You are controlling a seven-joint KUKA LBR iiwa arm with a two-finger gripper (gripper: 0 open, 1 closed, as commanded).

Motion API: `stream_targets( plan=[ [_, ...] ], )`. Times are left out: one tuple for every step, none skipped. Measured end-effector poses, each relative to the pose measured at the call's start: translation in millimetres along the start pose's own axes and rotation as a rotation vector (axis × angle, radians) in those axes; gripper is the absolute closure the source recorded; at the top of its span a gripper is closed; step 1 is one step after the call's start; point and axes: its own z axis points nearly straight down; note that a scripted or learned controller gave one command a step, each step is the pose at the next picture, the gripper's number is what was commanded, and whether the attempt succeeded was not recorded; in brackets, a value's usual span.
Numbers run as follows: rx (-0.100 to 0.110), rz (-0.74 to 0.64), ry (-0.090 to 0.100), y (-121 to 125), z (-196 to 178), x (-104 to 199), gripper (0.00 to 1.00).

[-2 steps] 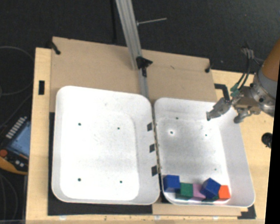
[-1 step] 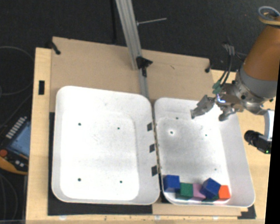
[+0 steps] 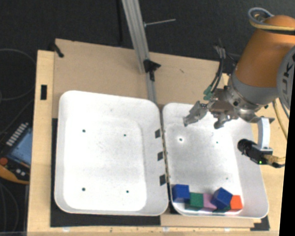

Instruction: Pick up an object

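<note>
Several small blocks lie along the near edge of the right bin (image 3: 206, 151): a blue block (image 3: 181, 192), a green block (image 3: 196, 200), a pale purple block (image 3: 209, 203), a second blue block (image 3: 222, 197) and an orange block (image 3: 236, 202). My gripper (image 3: 206, 118) hangs over the far end of the right bin, well away from the blocks. Its two fingers stand apart, open, with nothing between them.
The left bin (image 3: 108, 152) lies beside the right one, with black clips (image 3: 160, 155) along the shared edge. A slanted metal rail (image 3: 139, 41) rises behind the bins. A black fitting with a cable (image 3: 253, 150) sits at the right bin's right rim.
</note>
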Motion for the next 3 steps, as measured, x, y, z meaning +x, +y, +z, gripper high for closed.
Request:
stream_targets(
  plan=[
    [0.005, 0.009, -0.003, 39, 77, -29, 0.0],
    [0.005, 0.015, -0.005, -2, 112, -122, 0.0],
    [0.004, 0.008, -0.002, 19, 163, -134, 0.0]
  ],
)
